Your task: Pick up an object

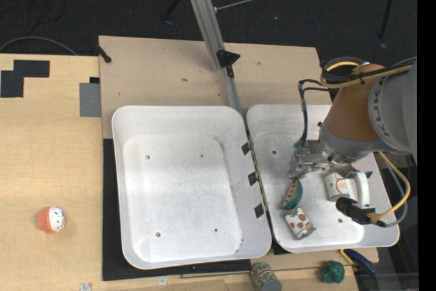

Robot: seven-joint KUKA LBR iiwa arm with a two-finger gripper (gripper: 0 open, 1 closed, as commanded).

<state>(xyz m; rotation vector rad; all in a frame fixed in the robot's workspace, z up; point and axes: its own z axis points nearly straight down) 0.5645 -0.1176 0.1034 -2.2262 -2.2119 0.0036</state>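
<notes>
Gripper (298, 170) low in right bin (272, 126), just above watermelon slice (293, 195); finger state cannot be told (wrist hides it); patterned carton (299, 222) lies beside the slice, toward the bin's front edge.

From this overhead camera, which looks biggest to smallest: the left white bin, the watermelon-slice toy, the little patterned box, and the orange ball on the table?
1. Left white bin, by far.
2-4. Watermelon-slice toy, patterned box and orange ball look alike in size; I won't rank them.
</notes>
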